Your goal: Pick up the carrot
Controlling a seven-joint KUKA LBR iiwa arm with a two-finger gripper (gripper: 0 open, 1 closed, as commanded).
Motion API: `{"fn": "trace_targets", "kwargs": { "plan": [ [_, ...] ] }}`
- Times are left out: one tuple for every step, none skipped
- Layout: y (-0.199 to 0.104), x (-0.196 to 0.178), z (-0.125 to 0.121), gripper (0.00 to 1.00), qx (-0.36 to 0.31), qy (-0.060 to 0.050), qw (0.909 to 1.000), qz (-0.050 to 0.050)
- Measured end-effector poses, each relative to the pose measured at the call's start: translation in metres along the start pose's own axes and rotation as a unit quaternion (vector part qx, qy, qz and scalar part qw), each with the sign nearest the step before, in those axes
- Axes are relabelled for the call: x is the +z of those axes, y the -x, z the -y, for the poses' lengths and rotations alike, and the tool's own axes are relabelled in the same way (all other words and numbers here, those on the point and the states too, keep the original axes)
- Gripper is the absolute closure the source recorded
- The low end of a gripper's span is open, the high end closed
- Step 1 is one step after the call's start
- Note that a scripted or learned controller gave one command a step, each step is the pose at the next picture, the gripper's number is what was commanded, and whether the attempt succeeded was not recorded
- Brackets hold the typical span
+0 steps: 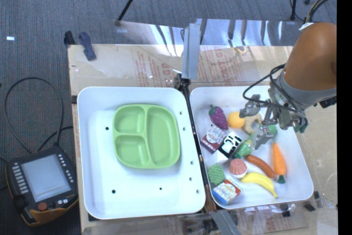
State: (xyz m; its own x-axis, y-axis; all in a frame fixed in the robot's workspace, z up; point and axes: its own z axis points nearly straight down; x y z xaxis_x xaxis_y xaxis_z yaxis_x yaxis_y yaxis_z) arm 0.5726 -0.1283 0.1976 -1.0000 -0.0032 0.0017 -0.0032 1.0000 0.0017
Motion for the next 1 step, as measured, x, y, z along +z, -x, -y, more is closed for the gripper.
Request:
{"fn": "trace_targets", "kwargs": {
  "plan": [
    [0.0002, -0.0004, 0.0, 0.0, 0.0, 0.0, 1.0, 0.0]
  ]
}}
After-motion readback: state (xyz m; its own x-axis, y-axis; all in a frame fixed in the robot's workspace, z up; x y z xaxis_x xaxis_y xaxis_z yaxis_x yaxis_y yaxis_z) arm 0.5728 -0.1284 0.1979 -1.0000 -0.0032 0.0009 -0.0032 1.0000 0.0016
